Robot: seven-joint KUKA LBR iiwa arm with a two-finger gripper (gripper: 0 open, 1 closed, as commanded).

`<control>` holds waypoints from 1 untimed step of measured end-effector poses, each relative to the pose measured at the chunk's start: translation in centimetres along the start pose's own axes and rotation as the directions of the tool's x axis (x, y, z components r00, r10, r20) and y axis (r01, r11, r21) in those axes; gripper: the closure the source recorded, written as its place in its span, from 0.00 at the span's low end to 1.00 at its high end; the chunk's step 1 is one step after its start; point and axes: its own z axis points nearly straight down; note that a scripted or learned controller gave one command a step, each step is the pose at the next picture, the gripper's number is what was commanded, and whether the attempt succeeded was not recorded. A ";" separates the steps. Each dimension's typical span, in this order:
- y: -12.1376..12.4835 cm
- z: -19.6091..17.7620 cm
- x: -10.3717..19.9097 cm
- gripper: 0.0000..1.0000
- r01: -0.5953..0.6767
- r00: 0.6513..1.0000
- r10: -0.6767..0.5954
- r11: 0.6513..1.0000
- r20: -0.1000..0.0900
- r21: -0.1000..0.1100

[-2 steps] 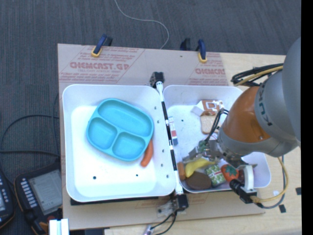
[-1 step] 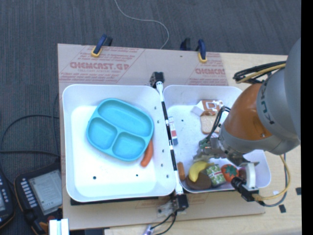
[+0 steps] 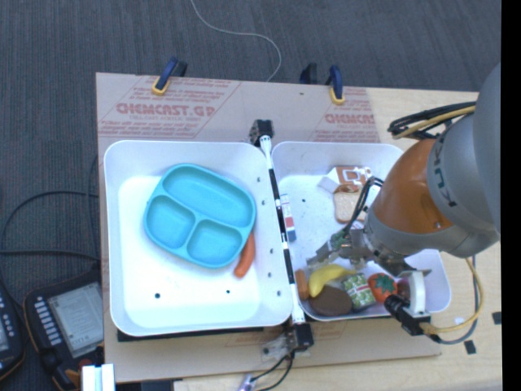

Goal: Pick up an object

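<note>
Toy food lies heaped at the near end of the right bin, and the claw hangs just above that heap, at its upper left edge. A yellow banana sits directly below the claw, close under its tip, though contact cannot be judged from this slant. Below the banana rests a dark brown round piece; an orange piece presses against the bin's left wall beside them; a green packet and a red, strawberry-like piece lie to the right, partly under the arm's wrist. Farther up the same bin, a pale slice of bread and a small brown-and-white carton lie well apart from the claw.

The claw itself is a dark tangle of metal against the clutter, and I cannot tell whether it is spread or pressed together, nor whether anything sits in it. The grey arm with its orange band covers the right side of this bin.

In the left bin a blue three-part plate lies tilted, with an orange carrot touching its lower right edge
</note>
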 end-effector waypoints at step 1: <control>-0.3 -0.9 0.1 0.00 0.003 1.000 -0.003 1.000 -0.004 0.009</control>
